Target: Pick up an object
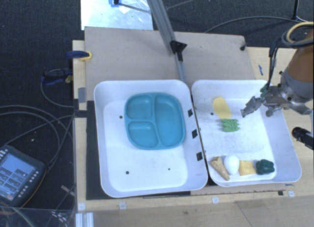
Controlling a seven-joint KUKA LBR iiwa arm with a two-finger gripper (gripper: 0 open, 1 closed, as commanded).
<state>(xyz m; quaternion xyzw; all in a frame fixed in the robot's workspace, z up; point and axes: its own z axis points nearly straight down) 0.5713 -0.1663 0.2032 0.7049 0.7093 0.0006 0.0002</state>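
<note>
you see a yellow piece [221,106] and a green piece [230,125] lying in the right bin [279,137], the gripper [249,108] just beside them with fingers spread and pinching nothing, four more toys lined along the near wall, a blue tray [154,121] in the left bin [110,137].

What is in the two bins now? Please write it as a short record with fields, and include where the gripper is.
left bin: holds a blue divided plate
right bin: holds six small items
upper items: yellow piece, green piece just below it
front row, left to right: cone, white egg, yellow block, dark green item
gripper: over the right bin, to the right of the yellow piece, holding nothing visible
fingers: cannot tell
</note>
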